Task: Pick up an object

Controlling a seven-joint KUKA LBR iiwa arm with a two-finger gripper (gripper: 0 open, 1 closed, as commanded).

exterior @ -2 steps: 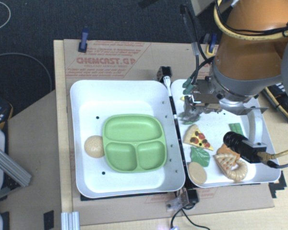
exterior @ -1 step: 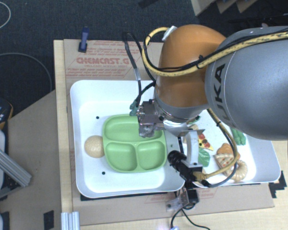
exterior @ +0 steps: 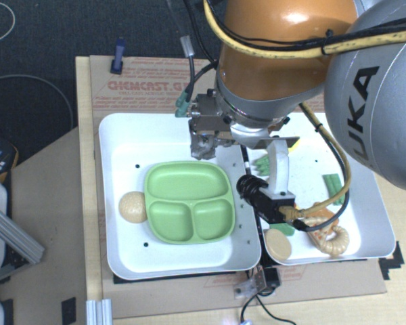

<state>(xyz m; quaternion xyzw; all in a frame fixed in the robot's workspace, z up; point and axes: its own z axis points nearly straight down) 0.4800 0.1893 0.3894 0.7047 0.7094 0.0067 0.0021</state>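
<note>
Orange-and-grey arm (exterior: 284,39) takes up most of the top right, coming in above and to the right of the green divided plate (exterior: 189,202). That plate is my reference for everything here.

The left white bin (exterior: 115,147) holds the plate, which lies flat near the bin's front with its three compartments facing up: one long one at the back, two smaller ones at the front. The right white bin (exterior: 372,202) sits just right of the plate, and the two bins meet along the plate's right side. Both bins rest on a cardboard sheet (exterior: 142,80) with red print, which shows behind the plate.

The gripper (exterior: 204,147) hangs just behind the plate's back rim, over the left bin. Honestly can't tell from this angle whether it's open or closed, and I don't see anything in it.

Pickable stuff: a tan round ball (exterior: 132,207) touching the plate's left edge, a tan pretzel-looking ring (exterior: 331,239) well to the plate's right in the other bin, a pale round disc (exterior: 279,244) just off the plate's front right corner, and a green strip (exterior: 331,181) further right.
</note>
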